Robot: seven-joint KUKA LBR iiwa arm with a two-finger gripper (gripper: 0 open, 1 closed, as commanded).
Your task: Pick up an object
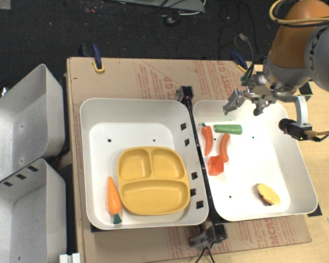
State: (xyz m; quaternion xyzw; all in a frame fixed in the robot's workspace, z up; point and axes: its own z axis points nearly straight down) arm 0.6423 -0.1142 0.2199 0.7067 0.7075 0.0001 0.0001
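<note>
My gripper (pixel 244 107) hangs over the back of the right bin (pixel 296 163), its two fingers spread apart with nothing between them. Just below it lies a green cylinder (pixel 227 129). A thin red pepper (pixel 207 138) and an orange-red scoop-like piece (pixel 220 155) lie at the bin's left side. A yellow banana-like piece (pixel 268 193) rests near the front right. In the left bin (pixel 98 147) sit a yellow divided plate (pixel 153 180) and an orange carrot (pixel 113 196) beside it.
A black divider (pixel 196 147) runs between the two bins. Two spare white bins (pixel 22 147) stand off the bench at the left. The cardboard bench top (pixel 142 75) shows behind the bins, with blue clamps at its back edge.
</note>
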